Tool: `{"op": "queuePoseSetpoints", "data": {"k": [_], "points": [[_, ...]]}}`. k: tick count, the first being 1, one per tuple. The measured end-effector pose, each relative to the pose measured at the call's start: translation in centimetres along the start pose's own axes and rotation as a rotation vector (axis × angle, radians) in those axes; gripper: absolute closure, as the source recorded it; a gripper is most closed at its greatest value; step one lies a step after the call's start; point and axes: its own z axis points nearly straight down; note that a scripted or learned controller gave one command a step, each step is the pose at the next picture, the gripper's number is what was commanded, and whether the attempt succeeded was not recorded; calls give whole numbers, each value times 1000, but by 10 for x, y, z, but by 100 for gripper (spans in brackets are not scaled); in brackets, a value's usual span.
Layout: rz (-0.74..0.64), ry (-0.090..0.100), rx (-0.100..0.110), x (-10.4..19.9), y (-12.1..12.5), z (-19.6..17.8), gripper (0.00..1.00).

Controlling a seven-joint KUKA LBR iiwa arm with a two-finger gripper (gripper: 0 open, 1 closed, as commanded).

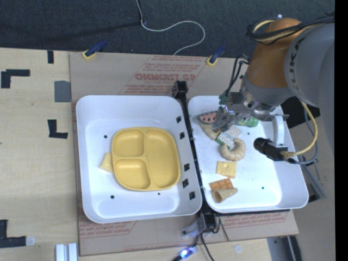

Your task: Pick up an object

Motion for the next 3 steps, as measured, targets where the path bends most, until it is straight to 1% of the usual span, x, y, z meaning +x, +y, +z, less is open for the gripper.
{"op": "queuePoseSetpoints", "data": {"k": [1,2,3], "points": [[-3,2,-2,44,-30,-15,100],[1,0,-1,55,-49,-14,100],[3,-1,0,59,-54,2,100]]}}
